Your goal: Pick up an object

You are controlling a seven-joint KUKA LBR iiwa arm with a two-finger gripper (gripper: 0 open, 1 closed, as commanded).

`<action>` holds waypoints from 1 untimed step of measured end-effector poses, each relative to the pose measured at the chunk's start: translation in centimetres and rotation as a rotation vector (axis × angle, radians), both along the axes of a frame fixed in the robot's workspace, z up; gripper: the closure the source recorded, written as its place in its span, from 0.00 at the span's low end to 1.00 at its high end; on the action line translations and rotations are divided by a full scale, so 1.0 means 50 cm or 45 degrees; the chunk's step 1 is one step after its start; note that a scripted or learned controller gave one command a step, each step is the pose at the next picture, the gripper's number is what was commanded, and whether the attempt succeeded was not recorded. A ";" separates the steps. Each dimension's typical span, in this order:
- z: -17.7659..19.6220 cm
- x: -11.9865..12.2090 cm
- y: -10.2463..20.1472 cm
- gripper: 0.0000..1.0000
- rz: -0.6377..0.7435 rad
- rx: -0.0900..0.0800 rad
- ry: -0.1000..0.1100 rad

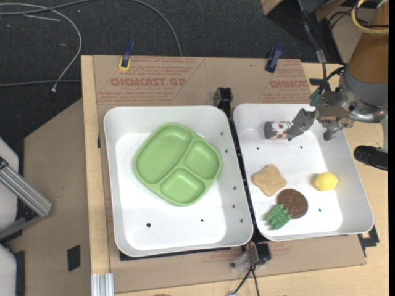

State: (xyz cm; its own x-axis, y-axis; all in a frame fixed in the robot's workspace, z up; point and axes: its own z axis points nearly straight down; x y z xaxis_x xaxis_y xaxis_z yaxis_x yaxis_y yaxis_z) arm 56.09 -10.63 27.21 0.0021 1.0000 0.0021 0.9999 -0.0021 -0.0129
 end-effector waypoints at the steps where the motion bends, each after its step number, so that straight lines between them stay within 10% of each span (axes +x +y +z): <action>1: 0.011 0.004 0.000 0.00 0.003 -0.002 -0.014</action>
State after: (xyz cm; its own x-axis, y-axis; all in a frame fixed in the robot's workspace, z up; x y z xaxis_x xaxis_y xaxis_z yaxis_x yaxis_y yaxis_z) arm 56.28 -10.62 27.78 0.0000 1.0000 0.0007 1.0000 0.0000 -0.0016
